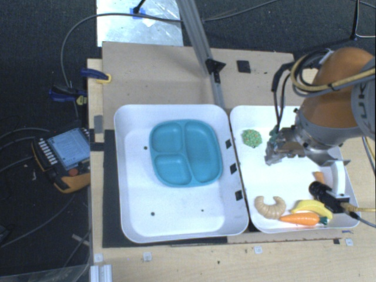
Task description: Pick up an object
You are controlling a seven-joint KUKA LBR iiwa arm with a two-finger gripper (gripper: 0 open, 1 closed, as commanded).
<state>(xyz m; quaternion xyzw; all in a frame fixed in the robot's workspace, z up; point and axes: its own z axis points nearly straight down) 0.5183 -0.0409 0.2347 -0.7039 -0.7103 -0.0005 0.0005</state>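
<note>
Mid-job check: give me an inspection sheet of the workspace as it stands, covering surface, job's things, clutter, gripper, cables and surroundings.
Surface: bench bearing a left bin and a right bin side by side.
Job's things: in the right bin, a green broccoli piece near the far edge; a croissant, a carrot and a banana along the near edge.
Clutter: blue divided plate in the left bin.
Gripper: gripper hangs over the right bin, right of the broccoli piece; nothing seen between its fingers.
Cables: black cables looped at the arm; grey cable on the floor.
Surroundings: clamps at the bench's left edge; handheld pendant on the floor.
</note>
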